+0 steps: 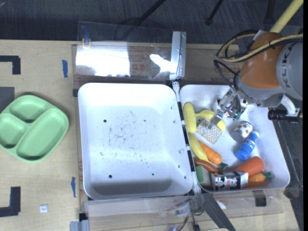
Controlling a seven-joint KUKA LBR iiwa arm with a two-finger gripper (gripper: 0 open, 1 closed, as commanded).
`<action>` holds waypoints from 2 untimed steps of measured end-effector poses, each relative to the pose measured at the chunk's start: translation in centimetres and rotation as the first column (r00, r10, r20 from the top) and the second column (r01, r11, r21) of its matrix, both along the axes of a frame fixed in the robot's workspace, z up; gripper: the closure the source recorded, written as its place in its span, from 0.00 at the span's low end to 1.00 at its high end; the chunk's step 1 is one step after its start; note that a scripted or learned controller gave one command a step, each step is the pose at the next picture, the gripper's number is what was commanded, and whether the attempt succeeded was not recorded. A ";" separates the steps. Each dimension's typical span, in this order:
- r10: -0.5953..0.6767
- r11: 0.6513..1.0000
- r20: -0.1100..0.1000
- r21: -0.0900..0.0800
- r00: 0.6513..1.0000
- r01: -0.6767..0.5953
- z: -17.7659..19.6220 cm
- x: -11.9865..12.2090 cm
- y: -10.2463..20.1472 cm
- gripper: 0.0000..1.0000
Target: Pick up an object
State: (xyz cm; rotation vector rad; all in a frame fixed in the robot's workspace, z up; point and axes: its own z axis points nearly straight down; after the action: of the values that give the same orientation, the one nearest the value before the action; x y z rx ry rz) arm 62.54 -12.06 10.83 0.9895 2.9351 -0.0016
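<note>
The grey two-finger gripper (215, 121) reaches down into the far left part of the right-hand shallow white bin (281, 165), its fingers slightly spread, with the tips just above a flat white card patterned with small dots (210, 134). The card lies between a yellow corn cob (189, 117) and a blue plastic bottle (246, 147), touching a yellow banana (208, 115) on its far side.

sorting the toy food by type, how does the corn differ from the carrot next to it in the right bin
The corn cob is yellow with a bumpy kernel surface; the carrot is orange and smooth. The corn cob lies along the right bin's left wall, nearer the far end, while the carrot lies at a slant nearer the middle. The corn cob keeps an even width with rounded ends; the carrot tapers toward one end. Both are elongated toy vegetables lying flat in that bin.
</note>
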 end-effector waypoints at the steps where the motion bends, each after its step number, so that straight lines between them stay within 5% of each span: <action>1: -0.002 1.000 0.019 -0.003 1.000 0.002 1.2 0.4 -0.1 1.00; 2: -0.001 1.000 0.018 -0.003 1.000 0.001 1.2 0.4 -0.1 0.00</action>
State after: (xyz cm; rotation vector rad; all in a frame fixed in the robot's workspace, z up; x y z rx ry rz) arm 62.96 -12.12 12.04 0.9861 2.9176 0.0034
